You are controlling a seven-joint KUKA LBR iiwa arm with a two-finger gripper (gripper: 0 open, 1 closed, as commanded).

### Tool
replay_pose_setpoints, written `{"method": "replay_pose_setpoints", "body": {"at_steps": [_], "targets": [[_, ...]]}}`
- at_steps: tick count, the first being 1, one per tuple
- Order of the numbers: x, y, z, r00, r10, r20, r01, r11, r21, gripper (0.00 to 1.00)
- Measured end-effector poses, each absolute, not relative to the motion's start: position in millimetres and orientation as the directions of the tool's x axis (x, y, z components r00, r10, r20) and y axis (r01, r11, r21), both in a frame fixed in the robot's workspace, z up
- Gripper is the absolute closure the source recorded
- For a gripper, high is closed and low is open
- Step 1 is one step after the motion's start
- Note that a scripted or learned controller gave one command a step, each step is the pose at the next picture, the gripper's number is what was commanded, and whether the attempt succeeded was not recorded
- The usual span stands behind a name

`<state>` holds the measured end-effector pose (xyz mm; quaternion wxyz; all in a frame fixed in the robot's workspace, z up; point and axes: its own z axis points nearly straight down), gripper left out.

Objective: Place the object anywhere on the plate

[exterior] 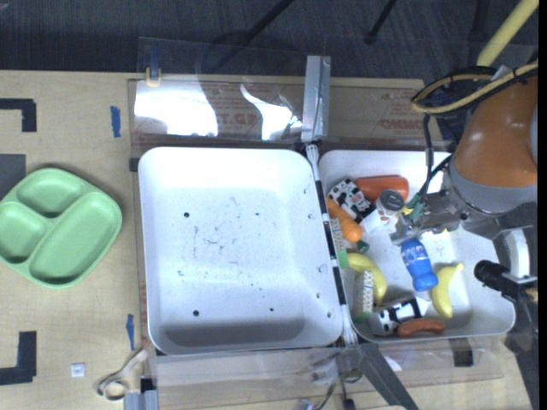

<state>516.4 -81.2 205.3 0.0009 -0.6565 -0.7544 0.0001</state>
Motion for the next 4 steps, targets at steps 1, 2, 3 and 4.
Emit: {"method": "replay_pose_setpoints", "body": {"at_steps": [1, 2, 3, 4], "targets": [[573.7, -69.3, 184.8, -0.495, 0.869, -0.002, 0.869, 0.495, 0.003, 1.0], [574.9, -69.7, 195.3, -0.495, 0.869, -0.004, 0.869, 0.495, 0.007, 1.0], [576.1, -69.5, 205.6, -0.494, 0.869, -0.005, 0.869, 0.494, 0.011, 1.0], [530.8, -78.2, 184.7, -0.68, 0.734, 0.001, 0.734, 0.68, 0.001, 1.0]]}}
